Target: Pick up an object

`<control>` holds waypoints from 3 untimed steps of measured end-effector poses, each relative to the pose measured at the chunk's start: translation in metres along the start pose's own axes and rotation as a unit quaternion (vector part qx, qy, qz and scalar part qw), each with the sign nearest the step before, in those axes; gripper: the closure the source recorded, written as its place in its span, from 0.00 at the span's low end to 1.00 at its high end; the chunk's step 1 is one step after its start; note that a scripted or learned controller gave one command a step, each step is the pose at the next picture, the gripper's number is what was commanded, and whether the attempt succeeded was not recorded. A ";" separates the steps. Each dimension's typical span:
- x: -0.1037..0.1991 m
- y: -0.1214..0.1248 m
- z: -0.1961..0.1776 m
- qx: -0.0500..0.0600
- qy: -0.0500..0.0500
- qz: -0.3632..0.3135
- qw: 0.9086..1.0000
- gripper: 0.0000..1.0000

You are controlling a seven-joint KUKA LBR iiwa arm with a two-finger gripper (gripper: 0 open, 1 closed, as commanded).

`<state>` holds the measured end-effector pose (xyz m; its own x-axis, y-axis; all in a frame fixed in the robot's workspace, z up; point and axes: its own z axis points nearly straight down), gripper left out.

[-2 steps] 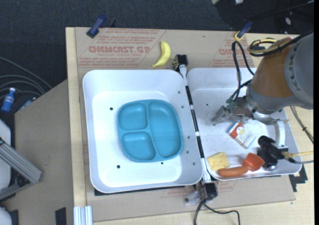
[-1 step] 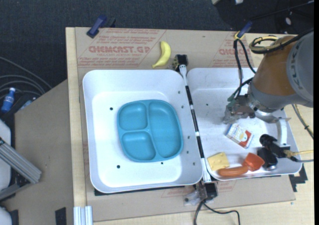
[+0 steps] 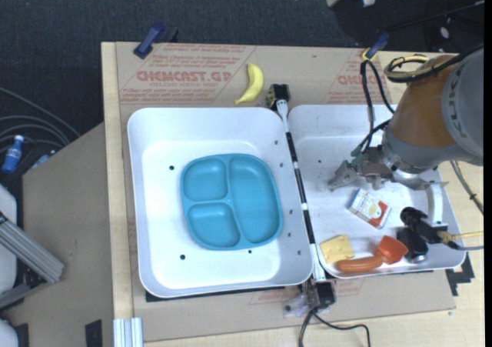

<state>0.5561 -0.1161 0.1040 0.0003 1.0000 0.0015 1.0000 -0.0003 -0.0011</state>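
The gripper (image 3: 344,176) is seen spread open and empty, low over the right bin's (image 3: 323,126) floor. The approach step is judged underway. Just beside it lies a small carton (image 3: 367,207); a short shift and closing would be required.

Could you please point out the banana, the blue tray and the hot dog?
banana (image 3: 250,85), camera view, middle of its curve
blue tray (image 3: 231,201), camera view, centre where the dividers meet
hot dog (image 3: 360,264), camera view, middle of the sausage
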 end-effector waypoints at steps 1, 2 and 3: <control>-0.041 0.072 0.019 -0.001 -0.001 0.000 1.000 0.00; -0.037 -0.006 0.020 0.001 0.000 0.000 1.000 0.00; -0.037 -0.006 0.010 0.000 0.000 0.000 1.000 1.00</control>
<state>0.5502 -0.1531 0.0944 0.0009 1.0000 0.0009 1.0000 -0.0009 -0.0005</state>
